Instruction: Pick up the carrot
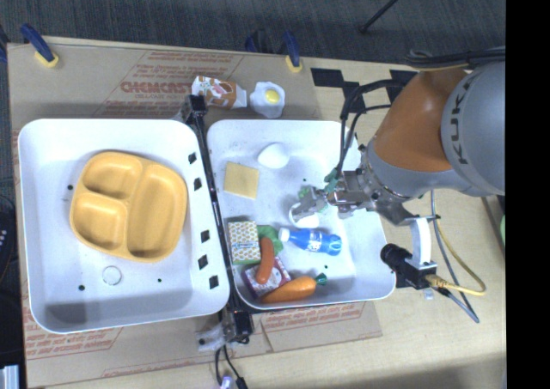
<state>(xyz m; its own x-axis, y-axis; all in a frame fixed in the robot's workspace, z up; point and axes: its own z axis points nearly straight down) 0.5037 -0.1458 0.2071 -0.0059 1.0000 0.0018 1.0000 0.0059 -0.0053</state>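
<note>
Carrot (291,289) lies nearly level, green tip pointing right, along bin (369,288) edge.

— What colours lie below me?
— An orange carrot (290,289) with a green tip, a blue bottle (313,241), a yellow tray (127,203), white bins (43,207).
— And my arm (430,134)?
— Grey, orange-banded.

From my remote station, the arm (447,134) runs off the right edge. The gripper (311,201) is too small and blurred for its fingers to be read. The red item (266,259) overlaps the carrot (290,289), masking its left end.
</note>
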